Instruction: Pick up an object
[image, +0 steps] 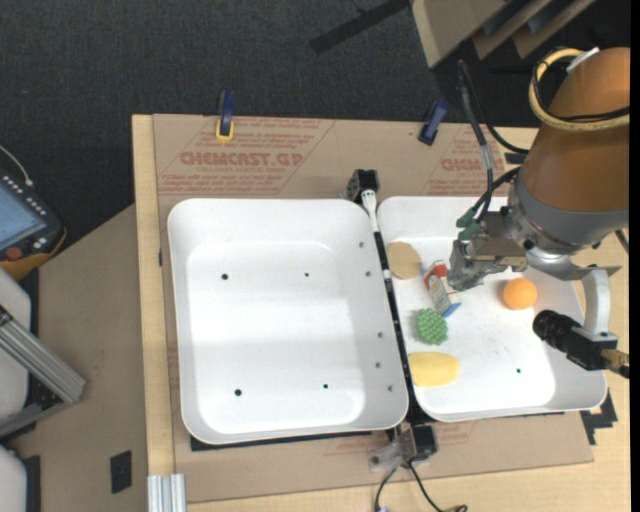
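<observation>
Two shallow white bins sat side by side on the surface (160, 170); the left bin (200, 330) filled the frame's centre, and the right bin (560, 395) held all the objects. The arm (580, 140) reached in from the upper right, its end effector (462, 270) low over the right bin's upper middle, just above a small red and white item (440, 285); whether it gripped anything could not be told. A tan disc (404, 261) lay by the divider, a green object (432, 325) and a yellow one (434, 369) below, an orange ball (519, 294) to the right.
</observation>
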